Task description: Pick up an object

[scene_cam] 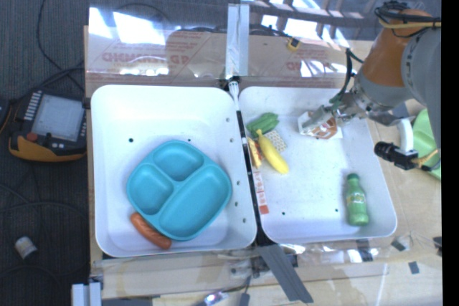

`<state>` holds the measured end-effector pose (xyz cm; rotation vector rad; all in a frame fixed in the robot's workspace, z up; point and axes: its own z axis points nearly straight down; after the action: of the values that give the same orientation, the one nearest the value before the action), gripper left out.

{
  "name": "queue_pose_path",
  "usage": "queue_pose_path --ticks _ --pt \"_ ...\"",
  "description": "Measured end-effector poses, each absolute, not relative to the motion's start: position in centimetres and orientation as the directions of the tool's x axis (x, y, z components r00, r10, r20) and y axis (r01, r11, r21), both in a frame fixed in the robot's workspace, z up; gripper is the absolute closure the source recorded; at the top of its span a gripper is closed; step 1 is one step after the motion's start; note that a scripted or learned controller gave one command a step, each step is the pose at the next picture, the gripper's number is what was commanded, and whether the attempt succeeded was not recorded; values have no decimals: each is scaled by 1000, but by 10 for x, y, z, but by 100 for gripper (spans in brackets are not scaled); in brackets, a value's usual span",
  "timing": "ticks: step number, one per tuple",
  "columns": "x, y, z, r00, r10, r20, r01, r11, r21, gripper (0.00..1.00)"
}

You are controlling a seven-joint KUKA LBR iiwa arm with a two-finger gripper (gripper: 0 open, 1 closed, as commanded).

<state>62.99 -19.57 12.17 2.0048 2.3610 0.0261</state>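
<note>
Gripper (337, 110) sits low in the right bin (373, 222), at its upper right, touching or just above a crumpled packet (320, 125) — whether anything is actually clamped, I cannot tell. Taking the divider (240, 147) between the bins as landmark: well left of it, in the left bin (115, 111), lies a blue sectioned plate (179, 188), with an orange sausage (150, 231) tucked against its lower left edge. Just right of the divider sit a green pepper (263, 122) and, below it, a yellow banana (273, 154). Farther right comes the packet under the gripper, and farthest from the divider — toward the lower right corner — a green bottle (355, 200) lies alone.
</note>
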Motion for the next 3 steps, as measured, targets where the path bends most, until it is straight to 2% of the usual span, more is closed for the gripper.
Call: queue_pose_path --ticks 1,2,3 --pt "631 -138 200 -181 984 -1 984 181 0 100" --pt "631 -139 200 -180 984 -1 984 180 -1 0" --pt "626 -223 139 -259 966 -1 966 259 -3 0"
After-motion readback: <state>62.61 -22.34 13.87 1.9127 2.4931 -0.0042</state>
